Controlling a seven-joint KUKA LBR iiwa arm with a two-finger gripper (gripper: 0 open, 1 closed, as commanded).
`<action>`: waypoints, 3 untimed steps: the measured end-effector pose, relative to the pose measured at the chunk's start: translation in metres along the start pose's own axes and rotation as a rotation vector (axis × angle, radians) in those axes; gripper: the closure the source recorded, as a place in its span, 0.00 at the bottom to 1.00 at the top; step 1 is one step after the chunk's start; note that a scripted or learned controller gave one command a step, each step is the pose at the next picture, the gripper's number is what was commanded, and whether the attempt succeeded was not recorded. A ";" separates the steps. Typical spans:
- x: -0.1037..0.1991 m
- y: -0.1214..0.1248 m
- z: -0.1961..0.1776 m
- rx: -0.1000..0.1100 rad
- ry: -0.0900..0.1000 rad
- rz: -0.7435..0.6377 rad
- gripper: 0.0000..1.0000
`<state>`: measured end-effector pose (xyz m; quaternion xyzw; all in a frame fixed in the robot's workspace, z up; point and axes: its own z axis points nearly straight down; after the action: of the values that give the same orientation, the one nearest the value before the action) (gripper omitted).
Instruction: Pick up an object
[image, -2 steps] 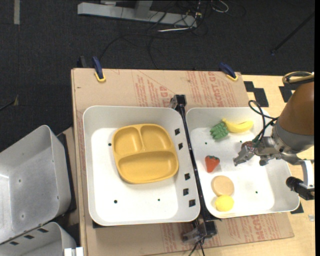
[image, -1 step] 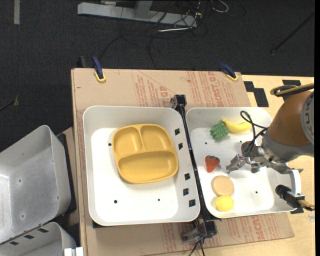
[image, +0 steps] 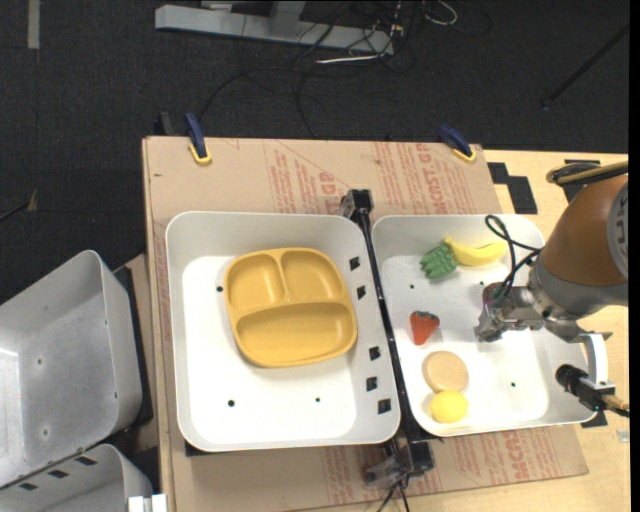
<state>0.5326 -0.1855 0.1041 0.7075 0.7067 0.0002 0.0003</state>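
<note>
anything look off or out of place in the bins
Nothing stands out. The yellow divided plastic plate lies flat in the left white bin, slightly turned. In the right white bin, the yellow banana, green leafy toy, red strawberry, tan round piece and yellow lemon lie apart, undamaged.

Even overhead light, soft shadows, seemingly sharp

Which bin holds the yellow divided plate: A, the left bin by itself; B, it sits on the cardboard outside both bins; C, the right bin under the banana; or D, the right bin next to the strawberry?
A: the yellow divided plate lies alone in the left bin, while the strawberry and the banana are in the right bin.
</note>
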 end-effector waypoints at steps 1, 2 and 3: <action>-0.008 0.009 -0.055 -0.005 -0.002 -0.003 1.00; -0.018 0.011 -0.104 -0.005 -0.003 -0.003 1.00; -0.018 0.009 -0.147 -0.005 -0.003 -0.004 1.00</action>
<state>0.5419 -0.2035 0.2514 0.7061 0.7081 0.0010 0.0029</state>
